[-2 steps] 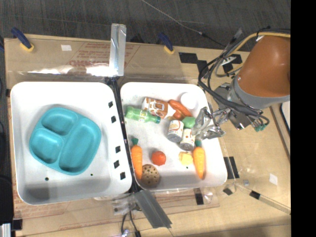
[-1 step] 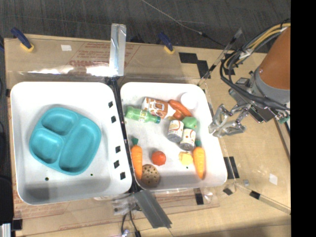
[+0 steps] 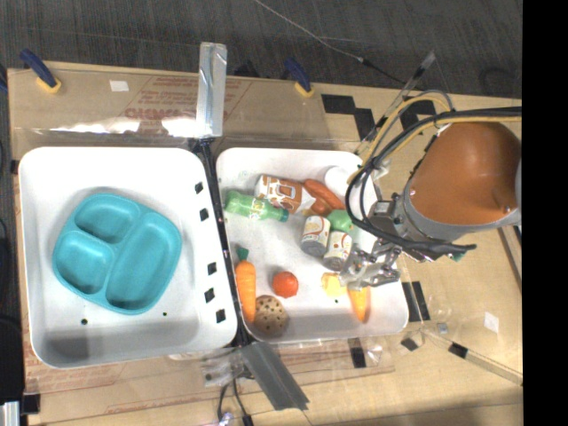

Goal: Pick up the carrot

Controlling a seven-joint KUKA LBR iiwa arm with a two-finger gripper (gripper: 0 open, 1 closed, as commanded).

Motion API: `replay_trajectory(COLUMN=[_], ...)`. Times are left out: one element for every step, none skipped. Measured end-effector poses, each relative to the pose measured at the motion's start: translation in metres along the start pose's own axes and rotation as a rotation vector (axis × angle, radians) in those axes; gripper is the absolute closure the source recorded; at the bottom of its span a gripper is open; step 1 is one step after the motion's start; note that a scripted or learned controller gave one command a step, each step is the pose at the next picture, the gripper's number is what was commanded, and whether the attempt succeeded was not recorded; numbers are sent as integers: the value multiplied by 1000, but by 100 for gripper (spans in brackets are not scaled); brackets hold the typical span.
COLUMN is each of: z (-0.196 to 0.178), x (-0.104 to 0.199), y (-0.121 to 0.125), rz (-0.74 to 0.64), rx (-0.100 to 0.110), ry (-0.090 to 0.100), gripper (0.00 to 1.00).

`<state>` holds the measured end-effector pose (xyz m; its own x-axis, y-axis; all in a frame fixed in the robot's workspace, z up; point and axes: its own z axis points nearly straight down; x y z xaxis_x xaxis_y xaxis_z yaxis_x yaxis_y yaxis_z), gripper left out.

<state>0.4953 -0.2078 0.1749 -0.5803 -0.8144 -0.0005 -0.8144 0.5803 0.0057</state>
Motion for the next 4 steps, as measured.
replay_trajectory(z=[49, -44, 25, -62], x=[-10, -25, 7, 2], y=[29, 19, 18, 8], rz=[-220, -230, -663, -962], rx=[1, 11, -2, 6], ry=[0, 0, 1, 3], gripper=[100, 100, 100, 100])
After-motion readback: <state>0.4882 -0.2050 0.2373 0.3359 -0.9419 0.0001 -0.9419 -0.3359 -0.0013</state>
